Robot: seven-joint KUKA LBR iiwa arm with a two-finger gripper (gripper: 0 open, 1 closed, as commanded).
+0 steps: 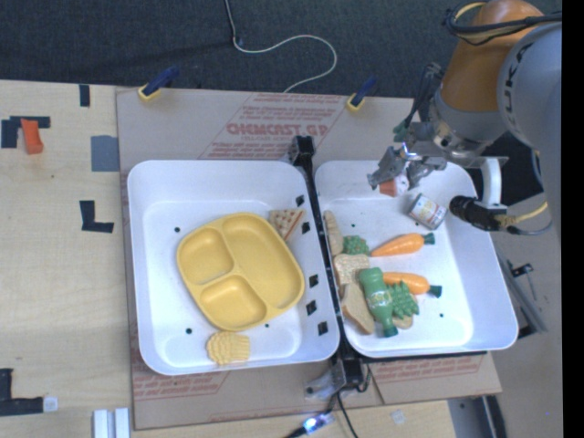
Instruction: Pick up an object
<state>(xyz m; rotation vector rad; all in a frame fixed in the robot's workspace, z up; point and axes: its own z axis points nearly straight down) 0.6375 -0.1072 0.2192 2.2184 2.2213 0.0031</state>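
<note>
My gripper (pixel 391 179) hangs over the back of the right bin (pixel 474 327), its grey fingers (pixel 377 179) pinched on a small orange-red piece (pixel 391 188) held a little above the bin floor. Just to the right of it lies a small silver can (pixel 426 211) on its side. Further forward in the same bin are two carrots (pixel 401 244) (pixel 408 283), a green bottle (pixel 376 297), a piece of broccoli (pixel 355 245) and bread slices (pixel 349 270) along the left wall.
The left bin (pixel 146 245) holds a yellow divided plate (pixel 239 270), a waffle-like cracker (pixel 286 219) at its back right and a corn cob (pixel 228 346) at the front. The arm's orange band (pixel 484 53) rises at the upper right.
</note>
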